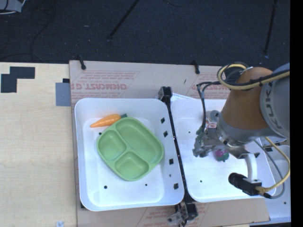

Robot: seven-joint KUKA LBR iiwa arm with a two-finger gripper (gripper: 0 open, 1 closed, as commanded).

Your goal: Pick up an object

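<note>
My gripper (200, 150) is low inside the right bin (203, 188), near its middle, under the arm's orange band. A small purple and green object (221, 154) lies just to the right of the gripper, partly hidden by the wrist. In the left bin (94, 193), a green divided plate (130, 148) lies flat. An orange toy carrot (105, 121) rests beside the plate's upper left edge.
A black divider (173, 150) runs between the two bins. Both bins sit on a cardboard sheet (123, 82) on the pale bench. The arm's body covers the right bin's upper right part.
</note>
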